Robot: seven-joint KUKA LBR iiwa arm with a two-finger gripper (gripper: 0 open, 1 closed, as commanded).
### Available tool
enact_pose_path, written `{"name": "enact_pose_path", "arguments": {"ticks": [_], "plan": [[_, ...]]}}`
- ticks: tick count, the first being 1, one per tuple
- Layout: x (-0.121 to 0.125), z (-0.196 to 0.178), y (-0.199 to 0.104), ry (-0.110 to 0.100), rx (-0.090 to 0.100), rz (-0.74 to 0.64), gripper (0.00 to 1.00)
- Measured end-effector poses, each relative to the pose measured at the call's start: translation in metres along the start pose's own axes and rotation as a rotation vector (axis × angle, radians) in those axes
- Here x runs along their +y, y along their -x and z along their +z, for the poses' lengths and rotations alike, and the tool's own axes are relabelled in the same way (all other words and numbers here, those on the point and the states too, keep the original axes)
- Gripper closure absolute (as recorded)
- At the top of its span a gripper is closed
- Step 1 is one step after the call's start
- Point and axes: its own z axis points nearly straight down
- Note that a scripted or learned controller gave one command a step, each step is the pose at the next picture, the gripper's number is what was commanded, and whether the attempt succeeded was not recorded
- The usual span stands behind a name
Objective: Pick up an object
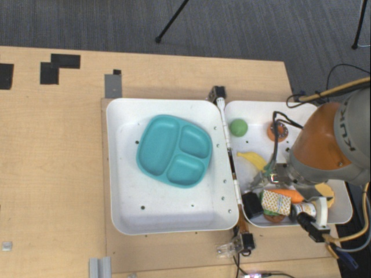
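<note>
The right bin [255,116] holds a green ball [238,127] at its far left, a yellow banana-shaped piece [253,159] in the middle and a small orange object [277,131] at the back. Near the front lie a tan, speckled block [275,202], an orange carrot-like piece [288,194] and a black item [252,202]. My gripper [270,180] is low in this bin, just above the tan block and beside the banana piece. The grey and orange arm [324,141] covers the bin's right half.
The left bin [124,201] carries a teal divided plate [174,150]. A black clamp [218,92] sits at the far end of the rim between the bins. Cables [242,245] lie at the bench's front edge. Black marks [57,67] are on the bench at the far left.
</note>
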Motion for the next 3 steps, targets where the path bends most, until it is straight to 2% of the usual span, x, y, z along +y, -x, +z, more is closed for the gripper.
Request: {"name": "enact_pose_path", "arguments": {"ticks": [1, 2, 3], "plan": [[0.0, 0.0, 0.002, -0.001, 0.003, 0.0, 0.0], [-0.001, 0.001, 0.046, -0.004, 0.003, 0.0, 0.0], [0.0, 0.0, -0.001, 0.0, 0.0, 0.0, 0.0]]}}
